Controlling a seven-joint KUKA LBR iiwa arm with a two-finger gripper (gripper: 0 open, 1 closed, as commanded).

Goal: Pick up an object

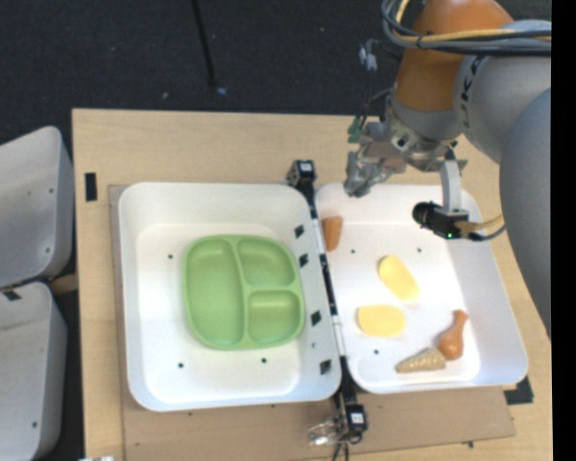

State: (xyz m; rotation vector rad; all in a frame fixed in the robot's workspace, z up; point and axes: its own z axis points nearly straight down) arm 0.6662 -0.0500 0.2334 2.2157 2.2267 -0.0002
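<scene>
Orange and small, a carrot-like toy piece (333, 231) lies at the left edge of the right bin (480, 257), against the wall shared with the left bin (134, 257). It is the thing nearest the gripper (357, 182), which hangs just beyond it over the bin's far-left corner; whether the fingers are spread or pressed together I cannot tell.

It looks like hollow plastic play food, so probably light, stiff and somewhat slick. Its place hard against the wall leaves little room for a finger on that side; pinching across its short width, along the wall, seems the safer hold.

Easier candidates lie in the open: two pale yellow slices (397, 277) (381, 321) near the bin's middle, flat and low, likely to slip. An orange drumstick (453, 336) and a tan cone (420, 360) sit at the near right, touching. A green divided plate (242, 291) rests in the left bin.
</scene>
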